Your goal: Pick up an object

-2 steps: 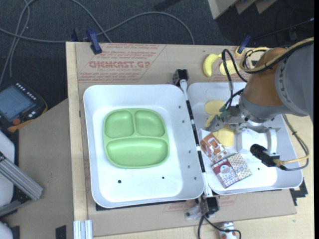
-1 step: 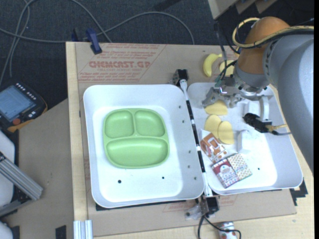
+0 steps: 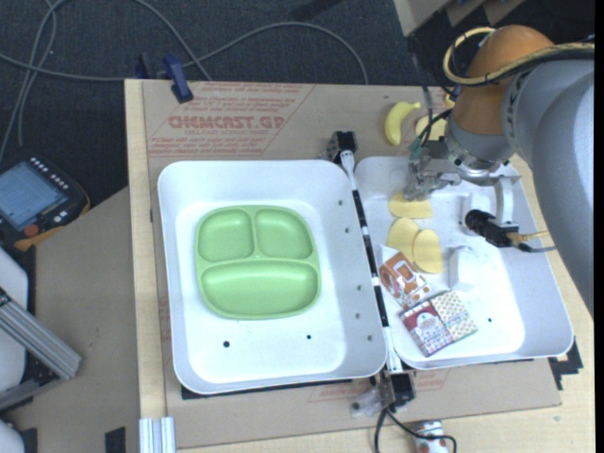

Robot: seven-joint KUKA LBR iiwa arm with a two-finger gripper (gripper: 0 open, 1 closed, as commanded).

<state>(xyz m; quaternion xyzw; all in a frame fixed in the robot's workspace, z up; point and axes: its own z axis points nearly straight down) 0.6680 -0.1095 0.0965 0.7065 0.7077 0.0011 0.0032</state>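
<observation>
Chips [image 3: 415, 237], yellow, near right bin [image 3: 528, 333] left edge, far half; cartons [image 3: 427, 305] at near-left corner. Gripper [image 3: 422, 179] low over farthest chip; jaw state indeterminable. Green tray [image 3: 256, 261] centred in left bin [image 3: 179, 206].

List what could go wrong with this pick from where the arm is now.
1. The hand sits low at the right bin's far end, above thin, flat yellow pieces that lie close together; it may slip off or grab two.
2. The banana lies outside the bin, probably beyond a clean grasp.
</observation>
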